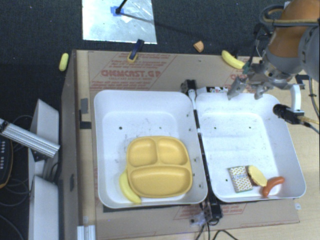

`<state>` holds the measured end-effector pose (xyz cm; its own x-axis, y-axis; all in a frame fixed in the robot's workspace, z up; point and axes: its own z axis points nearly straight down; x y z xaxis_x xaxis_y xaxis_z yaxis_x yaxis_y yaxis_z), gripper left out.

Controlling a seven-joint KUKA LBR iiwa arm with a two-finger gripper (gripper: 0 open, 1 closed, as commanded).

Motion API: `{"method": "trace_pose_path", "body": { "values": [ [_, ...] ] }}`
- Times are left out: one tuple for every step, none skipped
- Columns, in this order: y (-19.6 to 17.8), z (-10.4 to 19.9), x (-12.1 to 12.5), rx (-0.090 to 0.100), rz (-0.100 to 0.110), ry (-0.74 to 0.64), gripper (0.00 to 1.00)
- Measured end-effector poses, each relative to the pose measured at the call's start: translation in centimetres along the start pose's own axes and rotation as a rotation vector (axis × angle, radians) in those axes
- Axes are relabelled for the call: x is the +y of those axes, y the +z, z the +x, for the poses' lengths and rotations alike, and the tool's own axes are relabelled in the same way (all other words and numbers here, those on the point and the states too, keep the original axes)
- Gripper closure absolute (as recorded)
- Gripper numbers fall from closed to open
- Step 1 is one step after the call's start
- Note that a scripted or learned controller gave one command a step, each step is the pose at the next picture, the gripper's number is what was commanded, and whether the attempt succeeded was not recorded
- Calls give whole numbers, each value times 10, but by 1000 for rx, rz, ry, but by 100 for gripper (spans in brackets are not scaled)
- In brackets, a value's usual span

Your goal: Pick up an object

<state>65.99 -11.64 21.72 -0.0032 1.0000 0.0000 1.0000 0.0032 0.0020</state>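
My gripper [246, 92] hangs over the far edge of the right bin [285, 139], its two fingers spread apart with nothing between them. In that bin's near right corner lie a patterned square packet [240, 178], a pale yellow slice [257, 175] and an orange sausage [273, 185], well below the gripper. The left bin [107, 134] holds a yellow sectioned plate [159, 165] with a yellow banana [128, 189] tucked along its near left side.
On the cardboard bench behind the bins lie a second banana [232, 59], a small orange piece [199, 46] and a blue and yellow clip [135, 50]. A yellow thing [63, 61] sits off the bench at left. A metal sheet [119, 13] lies on the floor.
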Motion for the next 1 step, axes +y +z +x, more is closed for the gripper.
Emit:
{"method": "trace_pose_path", "body": {
  "values": [
    [30,-76,8,-3,0,2,0]
  ]
}}
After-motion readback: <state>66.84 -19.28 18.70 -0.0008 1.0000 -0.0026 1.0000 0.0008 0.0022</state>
